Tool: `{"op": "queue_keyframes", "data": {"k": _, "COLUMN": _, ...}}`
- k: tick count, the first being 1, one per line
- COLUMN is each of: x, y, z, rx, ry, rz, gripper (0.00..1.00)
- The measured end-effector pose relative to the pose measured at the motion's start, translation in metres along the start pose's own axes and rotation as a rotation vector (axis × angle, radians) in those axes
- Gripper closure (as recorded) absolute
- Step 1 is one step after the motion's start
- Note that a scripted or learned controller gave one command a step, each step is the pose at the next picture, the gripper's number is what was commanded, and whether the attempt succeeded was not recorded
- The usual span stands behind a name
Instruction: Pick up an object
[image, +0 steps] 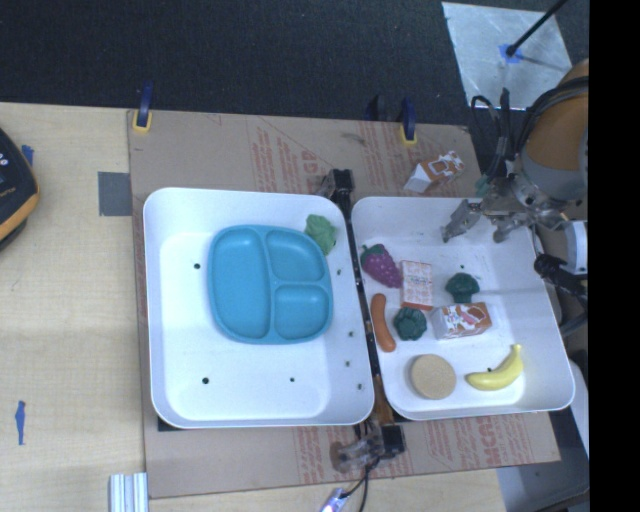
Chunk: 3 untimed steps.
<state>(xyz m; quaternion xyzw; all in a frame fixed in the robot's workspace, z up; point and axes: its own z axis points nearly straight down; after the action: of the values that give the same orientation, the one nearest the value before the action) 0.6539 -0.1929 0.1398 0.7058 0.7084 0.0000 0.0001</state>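
The grey arm with its orange band reaches in over the far edge of the right-hand white bin, its gripper hanging with fingers spread wide and nothing between them. All places below are read from that bin. On its floor lie a bunch of purple grapes by the left wall, a red-and-white packet beside them, an orange sausage, two dark green broccoli pieces, a second printed packet, a round tan cookie and a yellow banana at the near edge. Just left of it sits the other bin, carrying a blue divided plate and a green leafy piece. A small carton lies on the cardboard just beyond its far rim.
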Motion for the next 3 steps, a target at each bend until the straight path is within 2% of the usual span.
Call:
{"op": "queue_keyframes", "data": {"k": 1, "x": 0.005, "y": -0.044, "z": 0.019, "rx": 0.004, "ry": -0.001, "rz": -0.001, "gripper": 0.0}}
{"op": "queue_keyframes", "data": {"k": 2, "x": 0.008, "y": -0.076, "z": 0.048, "rx": 0.004, "ry": -0.001, "rz": -0.001, "gripper": 0.0}}
{"op": "queue_keyframes", "data": {"k": 3, "x": -0.019, "y": -0.012, "z": -0.067, "rx": -0.001, "ry": -0.002, "rz": -0.001, "gripper": 0.0}}
